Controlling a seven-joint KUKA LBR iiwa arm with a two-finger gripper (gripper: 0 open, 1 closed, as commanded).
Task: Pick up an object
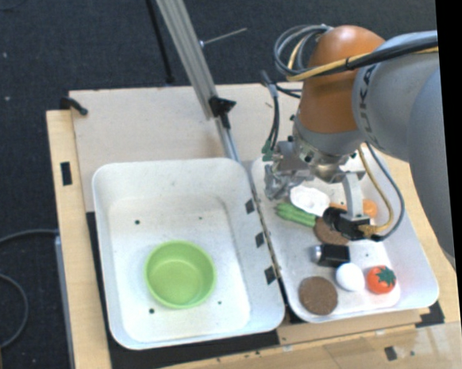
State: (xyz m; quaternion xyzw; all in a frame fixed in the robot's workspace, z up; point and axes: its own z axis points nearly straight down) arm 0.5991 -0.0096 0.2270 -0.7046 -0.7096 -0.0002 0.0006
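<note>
My gripper [292, 176] hangs low over the back part of the right bin [417, 272], under the orange-banded wrist. Just beneath it lie a white lump [310, 198] and a green stick-shaped piece [295, 213]; I cannot see whether it touches either. Nearer the front are a brown disc [328, 229], a small black block [330, 253], a white ball [350, 276], a red tomato-like toy [381, 278], a round brown puck [318, 295] and a small orange piece [369, 208].
The left bin [112, 189] holds a green bowl [180, 274] near its front. A slanted metal pole [198, 71] rises behind the bins' shared wall. The arm's bulk covers the right bin's back right corner.
</note>
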